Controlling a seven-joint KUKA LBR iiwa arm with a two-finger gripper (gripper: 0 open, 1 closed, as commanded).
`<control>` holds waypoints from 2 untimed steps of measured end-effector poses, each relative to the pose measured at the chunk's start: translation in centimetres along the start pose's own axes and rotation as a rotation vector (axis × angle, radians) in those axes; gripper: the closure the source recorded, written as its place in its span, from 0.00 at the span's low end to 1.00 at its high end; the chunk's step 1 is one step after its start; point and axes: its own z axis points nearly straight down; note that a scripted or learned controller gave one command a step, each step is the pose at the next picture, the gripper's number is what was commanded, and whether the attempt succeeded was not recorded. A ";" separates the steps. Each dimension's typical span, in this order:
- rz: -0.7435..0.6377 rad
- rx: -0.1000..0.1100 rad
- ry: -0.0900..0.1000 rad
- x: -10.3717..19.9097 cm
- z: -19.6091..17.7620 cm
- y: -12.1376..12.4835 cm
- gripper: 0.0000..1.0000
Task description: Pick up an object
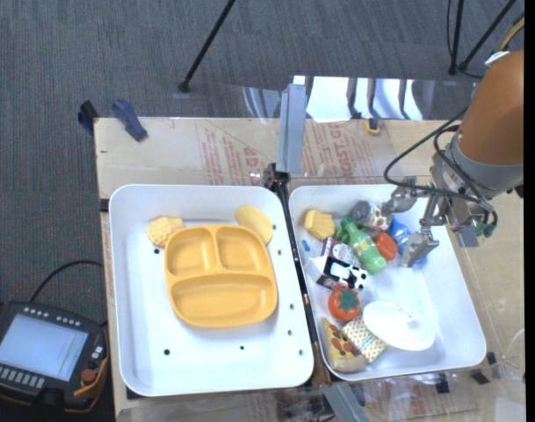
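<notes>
Your gripper (pixel 414 227) hangs over the right bin (pixel 465 310), fingers spread and gripping nothing — one fingertip lies near the top of the toy pile (pixel 359 253), the other just right of it, apparently poised to pick from the heap's edge. The toys crowd that bin's left half beside a white plate (pixel 399 326) — the yellow divided tray (pixel 221 275) lies well left in the other bin.
</notes>
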 end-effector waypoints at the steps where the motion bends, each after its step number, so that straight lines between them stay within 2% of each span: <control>1: -0.161 -0.004 0.008 -3.5 9.3 -2.1 0.00; 2: -0.035 0.006 -0.019 -2.9 13.7 2.5 0.00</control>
